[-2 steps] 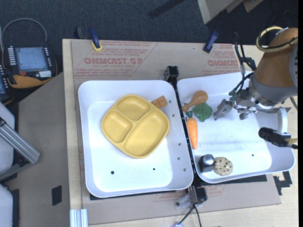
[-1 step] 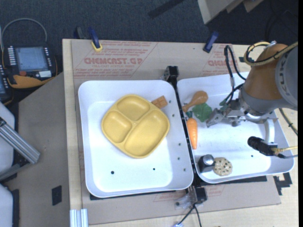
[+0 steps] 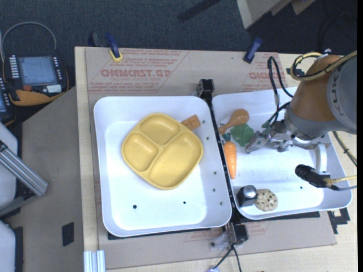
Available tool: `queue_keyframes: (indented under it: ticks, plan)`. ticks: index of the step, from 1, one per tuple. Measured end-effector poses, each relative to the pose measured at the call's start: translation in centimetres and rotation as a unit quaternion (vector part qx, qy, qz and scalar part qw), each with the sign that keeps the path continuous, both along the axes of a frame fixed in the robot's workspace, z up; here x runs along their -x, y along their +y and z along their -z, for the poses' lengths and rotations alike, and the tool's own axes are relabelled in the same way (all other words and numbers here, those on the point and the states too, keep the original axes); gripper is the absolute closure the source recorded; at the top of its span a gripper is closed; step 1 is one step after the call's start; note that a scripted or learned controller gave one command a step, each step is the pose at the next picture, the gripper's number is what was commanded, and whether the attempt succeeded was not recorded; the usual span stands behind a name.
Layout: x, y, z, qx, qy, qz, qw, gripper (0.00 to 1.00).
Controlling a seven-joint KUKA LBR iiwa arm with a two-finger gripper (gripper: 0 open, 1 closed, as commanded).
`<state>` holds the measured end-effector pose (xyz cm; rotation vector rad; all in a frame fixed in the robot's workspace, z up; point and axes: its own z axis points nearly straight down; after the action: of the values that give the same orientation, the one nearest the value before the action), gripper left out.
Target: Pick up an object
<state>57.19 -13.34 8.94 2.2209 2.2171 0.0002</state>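
The right bin (image 3: 283, 200) holds several small objects. An orange carrot (image 3: 229, 158) lies along its left wall. Just above the carrot sit a green leafy piece (image 3: 243, 135) and a tan drumstick-shaped piece (image 3: 235, 119). A speckled cookie (image 3: 265, 199) and a round black and silver item (image 3: 247, 194) rest near the front wall. My gripper (image 3: 258, 141) hangs low over the right bin, pointing left, right beside the green piece. Nothing is visibly held in it.
The left bin (image 3: 113, 197) holds a yellow divided plate (image 3: 163, 150) with a small brown block (image 3: 191, 122) at its upper right edge. The grey and orange arm (image 3: 320, 103) covers the right bin's far right. A black cable fitting (image 3: 311, 175) juts out below it.
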Motion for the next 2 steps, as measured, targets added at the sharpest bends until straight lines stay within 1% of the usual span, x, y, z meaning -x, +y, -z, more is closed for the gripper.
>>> queue_keyframes:
  ticks: [1,2]
  plan:
    - [-0.4,0.1,-1.4,-0.0001,-0.006,-0.001,1.0,1.0]
    - [-0.5,0.2,-5.7,-0.0001,-0.002,-0.001,1.0,1.0]
